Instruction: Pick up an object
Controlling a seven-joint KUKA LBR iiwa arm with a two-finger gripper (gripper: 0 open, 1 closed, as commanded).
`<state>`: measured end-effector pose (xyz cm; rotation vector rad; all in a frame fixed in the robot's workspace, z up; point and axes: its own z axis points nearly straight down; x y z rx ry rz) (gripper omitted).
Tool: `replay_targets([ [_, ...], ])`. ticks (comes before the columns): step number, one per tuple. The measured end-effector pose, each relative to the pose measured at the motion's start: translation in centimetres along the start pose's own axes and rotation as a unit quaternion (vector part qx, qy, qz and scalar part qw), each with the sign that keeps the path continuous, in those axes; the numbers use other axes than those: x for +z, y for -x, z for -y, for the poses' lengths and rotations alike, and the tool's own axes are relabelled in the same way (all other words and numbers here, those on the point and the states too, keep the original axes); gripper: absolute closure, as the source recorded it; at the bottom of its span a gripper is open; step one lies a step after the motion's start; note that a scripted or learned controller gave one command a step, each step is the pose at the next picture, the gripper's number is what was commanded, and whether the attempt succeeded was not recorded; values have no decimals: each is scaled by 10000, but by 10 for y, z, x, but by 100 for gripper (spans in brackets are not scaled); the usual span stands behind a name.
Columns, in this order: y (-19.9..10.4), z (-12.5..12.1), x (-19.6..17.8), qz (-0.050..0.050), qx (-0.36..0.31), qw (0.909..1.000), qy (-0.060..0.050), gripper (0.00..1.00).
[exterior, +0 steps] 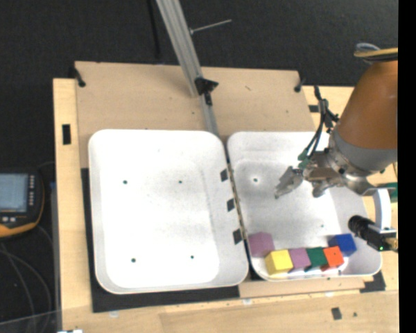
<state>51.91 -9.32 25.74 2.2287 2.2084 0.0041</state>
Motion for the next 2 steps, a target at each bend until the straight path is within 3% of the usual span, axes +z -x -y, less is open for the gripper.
replay_targets([
  [1,1,-1,-11,10,11,10000,30,100],
  [2,-102,18,26,-18,-88,10000,-34,100],
])
